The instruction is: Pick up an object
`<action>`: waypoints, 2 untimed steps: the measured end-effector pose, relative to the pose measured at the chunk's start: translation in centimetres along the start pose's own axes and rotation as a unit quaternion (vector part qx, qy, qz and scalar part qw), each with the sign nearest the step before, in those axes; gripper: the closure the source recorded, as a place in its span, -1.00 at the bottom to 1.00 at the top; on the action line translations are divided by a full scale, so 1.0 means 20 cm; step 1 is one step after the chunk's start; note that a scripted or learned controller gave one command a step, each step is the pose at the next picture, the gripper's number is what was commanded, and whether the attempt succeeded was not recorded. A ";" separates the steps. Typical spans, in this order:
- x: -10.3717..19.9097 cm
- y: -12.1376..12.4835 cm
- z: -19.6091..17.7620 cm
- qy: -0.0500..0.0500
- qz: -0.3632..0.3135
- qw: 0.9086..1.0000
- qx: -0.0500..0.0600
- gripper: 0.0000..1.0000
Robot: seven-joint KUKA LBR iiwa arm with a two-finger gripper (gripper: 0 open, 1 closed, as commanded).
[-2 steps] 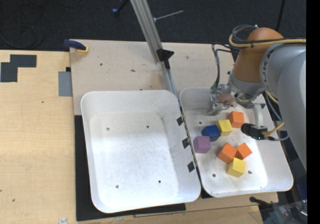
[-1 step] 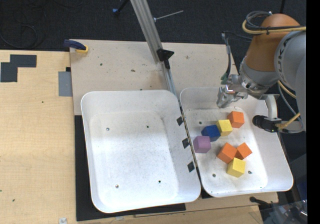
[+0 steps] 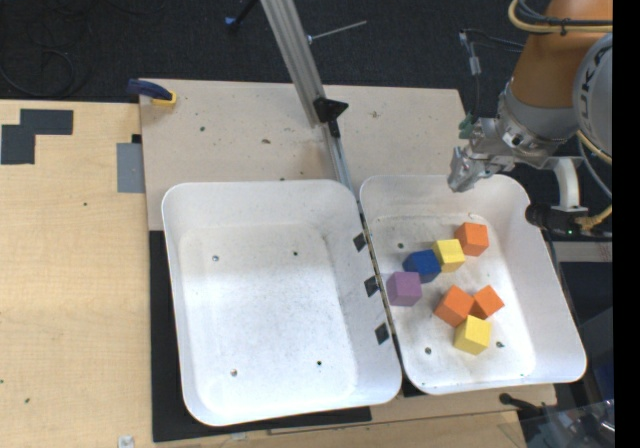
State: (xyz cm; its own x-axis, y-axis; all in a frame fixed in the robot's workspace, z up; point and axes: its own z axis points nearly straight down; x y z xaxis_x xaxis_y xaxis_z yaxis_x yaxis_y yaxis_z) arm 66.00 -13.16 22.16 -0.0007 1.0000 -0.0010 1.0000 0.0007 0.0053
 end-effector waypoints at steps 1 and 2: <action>-0.01 0.01 -0.21 0.000 0.000 1.000 0.001 1.00; 0.22 -0.12 -0.19 0.002 -0.001 1.000 0.005 1.00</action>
State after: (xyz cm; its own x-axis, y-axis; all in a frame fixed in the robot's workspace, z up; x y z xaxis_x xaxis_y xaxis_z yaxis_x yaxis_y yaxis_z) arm 63.56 -8.74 25.93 -0.0031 1.0000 0.0020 1.0000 0.0031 -0.0045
